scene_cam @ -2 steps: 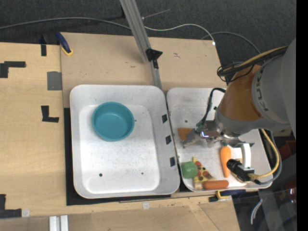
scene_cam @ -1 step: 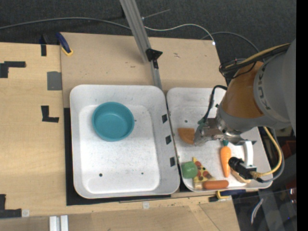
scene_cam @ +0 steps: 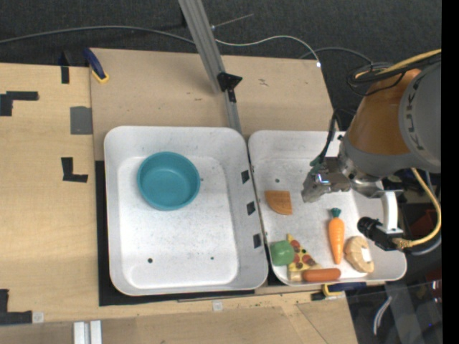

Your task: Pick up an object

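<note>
My gripper (scene_cam: 313, 190) hangs over the right bin (scene_cam: 287, 153), just right of an orange-brown wedge of toy bread (scene_cam: 279, 202). Nothing shows between its fingers. A toy carrot (scene_cam: 336, 237) lies below and right of the gripper. A beige bread roll (scene_cam: 358, 254) sits further right. Along the bin's front edge lie a green toy vegetable (scene_cam: 282, 252), a small yellow and red piece (scene_cam: 297, 256) and a red sausage (scene_cam: 320, 275). The left bin (scene_cam: 129, 264) holds a teal bowl (scene_cam: 168, 180).
A grey metal pole (scene_cam: 204, 41) slants down from the top to the rim between the bins. Cables (scene_cam: 272, 41) trail across the dark floor behind the bench. The arm's orange band (scene_cam: 380, 120) and black fittings (scene_cam: 376, 231) crowd the right bin's right side.
</note>
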Robot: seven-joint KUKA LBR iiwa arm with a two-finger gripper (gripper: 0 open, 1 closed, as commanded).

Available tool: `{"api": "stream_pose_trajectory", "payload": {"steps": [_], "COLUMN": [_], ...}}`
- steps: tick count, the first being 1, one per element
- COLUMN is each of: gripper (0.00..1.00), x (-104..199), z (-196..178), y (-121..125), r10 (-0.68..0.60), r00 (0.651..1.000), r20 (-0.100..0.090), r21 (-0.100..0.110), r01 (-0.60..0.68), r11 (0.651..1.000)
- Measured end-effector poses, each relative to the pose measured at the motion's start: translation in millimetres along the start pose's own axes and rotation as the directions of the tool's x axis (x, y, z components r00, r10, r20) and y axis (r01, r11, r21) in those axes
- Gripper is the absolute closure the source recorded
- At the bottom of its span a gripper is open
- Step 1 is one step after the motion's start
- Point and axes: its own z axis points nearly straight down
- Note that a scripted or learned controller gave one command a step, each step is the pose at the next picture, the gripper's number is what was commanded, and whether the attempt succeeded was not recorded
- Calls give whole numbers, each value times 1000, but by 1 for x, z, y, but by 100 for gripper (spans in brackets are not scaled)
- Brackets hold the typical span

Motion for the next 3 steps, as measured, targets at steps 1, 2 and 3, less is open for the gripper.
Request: {"api": "stream_pose_trajectory", "payload": {"steps": [1, 2, 3], "gripper": [100, 100, 100], "x": [0, 50, 104], "z": [-13, -25, -18], "y": [0, 28, 47], "r10": [0, -6, -6], "r00": [1000, 1000, 1000], "r20": [-1, -3, -3], "r21": [4, 3, 5], "r01": [0, 6, 6], "r11": [1000, 1000, 1000]}}
